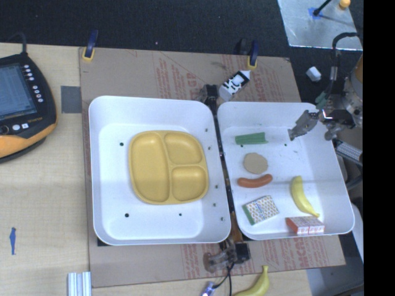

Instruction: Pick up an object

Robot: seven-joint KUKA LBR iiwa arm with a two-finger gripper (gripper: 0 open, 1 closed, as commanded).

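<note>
Wooden counter (pixel 43 196), two white bins; right bin (pixel 333 165) holds green block (pixel 250 139), cookie, sausage, banana (pixel 302 196), boxes, spread apart for easy grasp; gripper (pixel 300 128) at bin's 1 o'clock, fingers' spread unclear, nothing held

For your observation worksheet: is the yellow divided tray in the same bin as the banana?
No, the yellow tray sits in the left bin, the banana in the right bin.

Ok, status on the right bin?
Gripper above right bin's upper right, holding nothing. Green block nearest, untouched. Nothing between them.
</note>
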